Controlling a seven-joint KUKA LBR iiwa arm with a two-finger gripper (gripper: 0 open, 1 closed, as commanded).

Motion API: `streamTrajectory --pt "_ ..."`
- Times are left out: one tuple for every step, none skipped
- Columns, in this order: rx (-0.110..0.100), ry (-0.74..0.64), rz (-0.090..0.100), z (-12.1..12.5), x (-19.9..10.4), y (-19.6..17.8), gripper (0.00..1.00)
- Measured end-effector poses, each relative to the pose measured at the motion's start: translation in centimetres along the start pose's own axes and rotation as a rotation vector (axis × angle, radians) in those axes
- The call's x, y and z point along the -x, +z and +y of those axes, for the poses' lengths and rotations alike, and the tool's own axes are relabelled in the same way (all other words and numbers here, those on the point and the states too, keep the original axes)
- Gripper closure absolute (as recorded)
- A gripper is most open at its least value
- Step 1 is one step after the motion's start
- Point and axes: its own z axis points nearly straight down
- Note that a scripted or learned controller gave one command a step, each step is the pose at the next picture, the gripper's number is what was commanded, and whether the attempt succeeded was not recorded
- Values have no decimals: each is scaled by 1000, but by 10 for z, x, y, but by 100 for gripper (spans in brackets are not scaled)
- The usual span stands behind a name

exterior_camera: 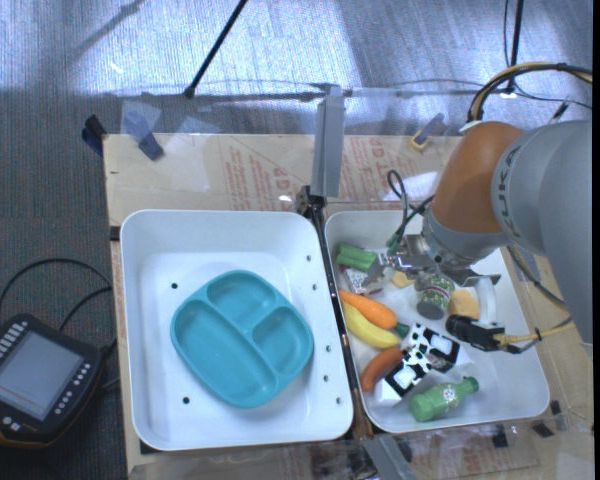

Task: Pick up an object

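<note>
Grey metal claw (pixel 417 268) hangs over the white plastic bin (pixel 533 368) at three o'clock; its grip can't be told. Smooth orange carrot (pixel 370 309) lies nearby.

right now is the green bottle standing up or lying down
Lying down: the green bottle rests on its side on the right bin's floor, cap pointing right.

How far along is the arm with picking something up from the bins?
Nothing looks picked yet. The gripper is down in the right bin near the green item; the banana, carrots and green bottle lie in the bin. Grasping and lifting remain.
</note>
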Motion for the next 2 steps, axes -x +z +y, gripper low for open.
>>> streamTrajectory --pt "-1 4 3 0 -1 -10 100" --pt "-1 5 3 0 -1 -10 0"
